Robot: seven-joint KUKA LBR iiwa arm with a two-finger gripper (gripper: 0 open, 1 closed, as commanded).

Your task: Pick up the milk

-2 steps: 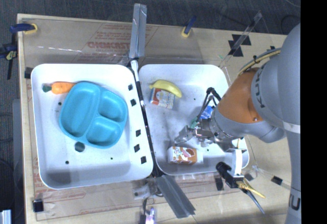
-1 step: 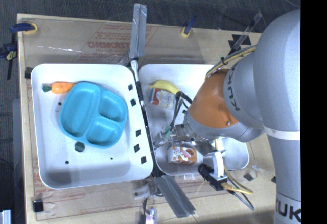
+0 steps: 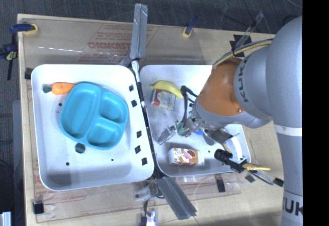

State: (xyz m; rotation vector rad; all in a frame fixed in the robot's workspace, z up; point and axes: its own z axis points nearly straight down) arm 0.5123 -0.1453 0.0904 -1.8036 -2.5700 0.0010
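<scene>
Two small cartons lie in the right bin [image 3: 226, 73], and their labels are too small to read. One carton [image 3: 183, 156], white with orange-brown print, lies on its side near the front wall. The other carton [image 3: 163, 99], pale with red print, lies at the back left beside a banana [image 3: 165, 87]. My gripper [image 3: 167, 135] hangs low over bare bin floor between the two cartons. It is just above and left of the front carton and touches neither. Nothing shows in its grasp.
The left bin [image 3: 41, 117] holds a blue divided plate [image 3: 95, 114], a carrot [image 3: 62, 88] at its back left and a small dark round thing [image 3: 79, 148]. The arm's orange band [image 3: 221, 91] and grey body cover the right bin's right half.
</scene>
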